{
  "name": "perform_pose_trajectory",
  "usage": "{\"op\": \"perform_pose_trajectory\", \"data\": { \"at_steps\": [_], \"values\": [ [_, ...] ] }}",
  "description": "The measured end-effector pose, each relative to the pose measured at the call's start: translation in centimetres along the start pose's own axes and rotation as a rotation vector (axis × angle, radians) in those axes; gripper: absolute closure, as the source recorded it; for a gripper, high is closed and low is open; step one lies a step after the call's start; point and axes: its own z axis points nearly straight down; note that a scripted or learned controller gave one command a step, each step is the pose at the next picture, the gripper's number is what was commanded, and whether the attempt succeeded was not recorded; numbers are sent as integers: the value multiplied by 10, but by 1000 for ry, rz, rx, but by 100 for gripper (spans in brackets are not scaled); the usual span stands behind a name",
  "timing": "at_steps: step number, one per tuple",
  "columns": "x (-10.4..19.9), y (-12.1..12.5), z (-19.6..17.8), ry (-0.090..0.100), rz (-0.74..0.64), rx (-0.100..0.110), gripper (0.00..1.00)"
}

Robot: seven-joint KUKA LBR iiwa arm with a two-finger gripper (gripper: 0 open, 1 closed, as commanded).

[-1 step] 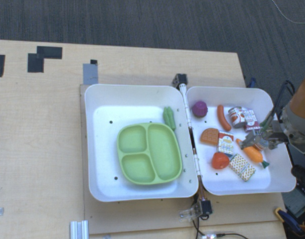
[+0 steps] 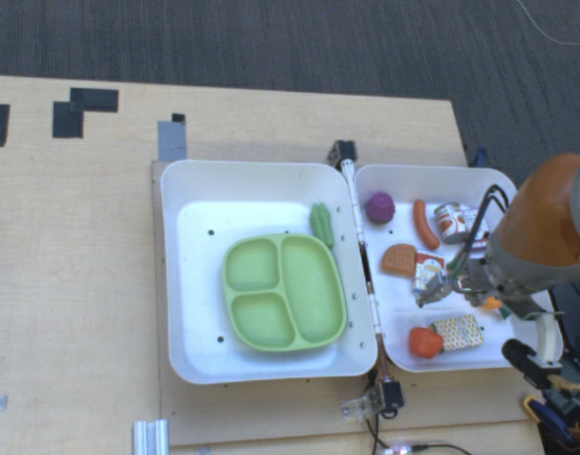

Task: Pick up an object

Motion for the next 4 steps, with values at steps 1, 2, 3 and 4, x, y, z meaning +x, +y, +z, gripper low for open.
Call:
{"op": "perform_pose_trajectory", "data": {
  "at_steps": [1, 2, 3, 4],
  "values": [
    [36, -1, 34, -3, 1, -4, 0],
    [37, 2, 24, -2, 0, -9, 100],
    [37, 1, 24, -2, 0, -8, 0],
    [37, 3, 15, -1, -1, -9, 100]
  ]
}}
